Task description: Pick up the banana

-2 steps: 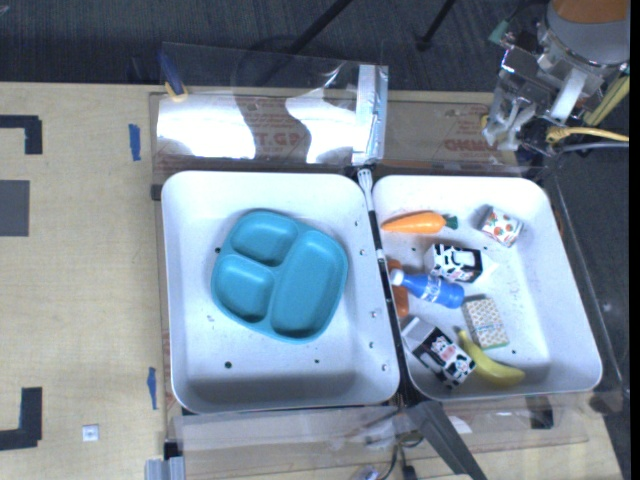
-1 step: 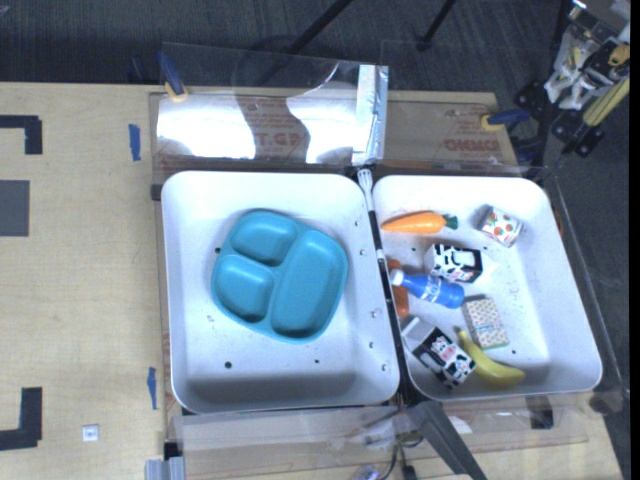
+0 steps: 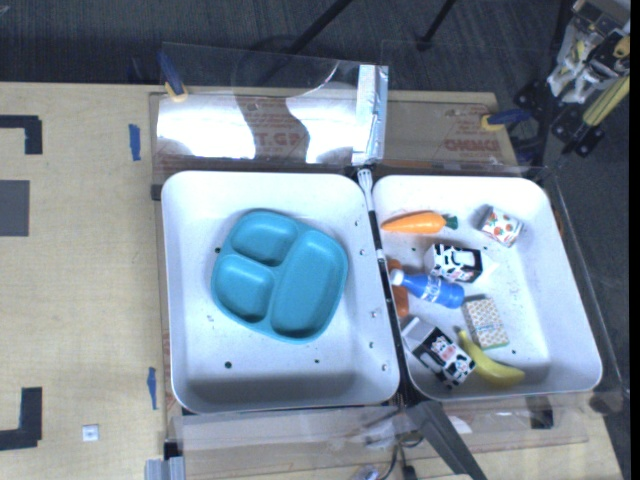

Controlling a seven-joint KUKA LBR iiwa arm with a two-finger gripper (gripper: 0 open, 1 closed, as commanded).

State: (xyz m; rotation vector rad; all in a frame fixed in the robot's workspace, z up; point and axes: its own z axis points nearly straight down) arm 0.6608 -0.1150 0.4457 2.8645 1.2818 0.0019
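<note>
Well, two shallow white bins sit side by side on the bench, the left bin (image 3: 190,368) and the right bin (image 3: 570,298), their inner walls touching down the middle.

Just one thing lies in the left bin: a turquoise plastic plate with three compartments (image 3: 280,273), roughly in the middle of the floor.

I count seven things in the right bin, all in its left and middle part. One yellow curved banana (image 3: 488,364) lies at the near end of that bin, close to the front wall, its curve opening up and away from me. Its left end touches a small black-and-white patterned block (image 3: 443,356). Just behind it, touching or nearly so, is one tan square block with a fine checked face (image 3: 485,320). Further back lies one blue plastic bottle with a white neck (image 3: 430,290), on its side, its orange end against the bin's left wall. Behind that stands a second black-and-white piece, cow-spotted (image 3: 457,262). At the far end lies one orange toy carrot with a green tip (image 3: 415,223), and to its right, well apart from the banana, one small white cube with red and green marks (image 3: 500,226).

Off past the far right corner, clear of both bins, hangs the gripper (image 3: 592,53) amid yellow and black fittings; whether it is open or closed I cannot tell.
</note>
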